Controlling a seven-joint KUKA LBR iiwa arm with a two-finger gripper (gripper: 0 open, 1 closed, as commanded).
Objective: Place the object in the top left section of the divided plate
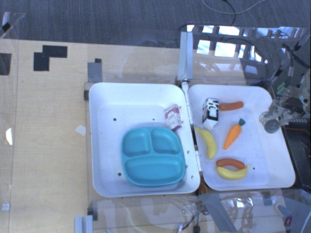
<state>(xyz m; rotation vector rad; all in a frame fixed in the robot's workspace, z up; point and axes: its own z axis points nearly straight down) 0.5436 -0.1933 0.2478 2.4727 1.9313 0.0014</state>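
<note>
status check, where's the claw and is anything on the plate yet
Claw at right bin's right edge, nothing seen in it. Divided plate in left bin, sections bare. Red packet just above plate's top right.

Claw (270, 122) low at right edge

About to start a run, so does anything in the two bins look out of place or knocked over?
One thing: the small red packet in the left bin lies tilted beside the blue divided plate, close to the right wall. In the right bin, the toy foods lie scattered, and the milk carton is on its side.
</note>
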